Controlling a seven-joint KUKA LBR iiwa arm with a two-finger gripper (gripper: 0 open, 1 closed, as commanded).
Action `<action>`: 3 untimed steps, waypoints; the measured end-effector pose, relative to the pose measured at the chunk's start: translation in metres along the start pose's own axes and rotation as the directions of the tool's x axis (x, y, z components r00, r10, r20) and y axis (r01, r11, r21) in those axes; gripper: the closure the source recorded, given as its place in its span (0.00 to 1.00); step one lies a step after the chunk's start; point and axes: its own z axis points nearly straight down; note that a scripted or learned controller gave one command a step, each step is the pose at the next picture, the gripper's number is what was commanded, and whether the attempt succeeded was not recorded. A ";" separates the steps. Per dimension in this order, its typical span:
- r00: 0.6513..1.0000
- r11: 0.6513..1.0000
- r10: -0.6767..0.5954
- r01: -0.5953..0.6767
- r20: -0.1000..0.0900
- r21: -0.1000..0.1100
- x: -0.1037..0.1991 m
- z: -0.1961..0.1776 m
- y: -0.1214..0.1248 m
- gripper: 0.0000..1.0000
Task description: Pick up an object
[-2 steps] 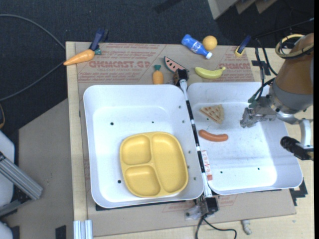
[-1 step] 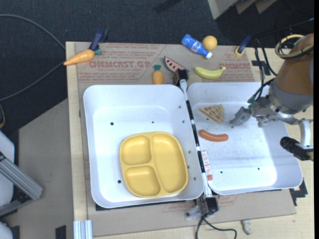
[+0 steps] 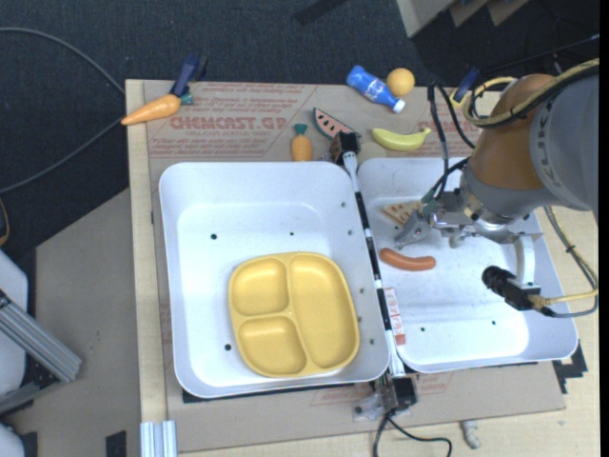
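In the right bin (image 3: 476,346) a red-orange sausage (image 3: 407,260) lies near the left wall. A tan, pizza-like slice (image 3: 396,212) lies just behind it. My gripper (image 3: 417,230) hangs low between these two, its tip over the near edge of the slice and just above the sausage. Nothing is visibly held in it. The grey arm with its orange band (image 3: 509,150) comes in from the right over the bin's back half.
A yellow divided plate (image 3: 293,312) sits in the left bin (image 3: 200,208). Behind the bins on the bench lie a banana (image 3: 400,139), a blue bottle (image 3: 373,87), an orange ball (image 3: 401,81), a watermelon slice (image 3: 328,122), a small orange toy (image 3: 302,147) and a carrot (image 3: 152,110).
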 end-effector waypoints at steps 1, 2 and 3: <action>1.000 1.000 0.002 -0.002 0.002 0.000 -0.014 0.032 -0.011 0.00; 1.000 1.000 0.002 -0.002 0.001 0.000 -0.006 0.030 -0.049 0.00; 1.000 1.000 0.000 0.000 0.003 -0.004 -0.018 0.031 0.051 0.00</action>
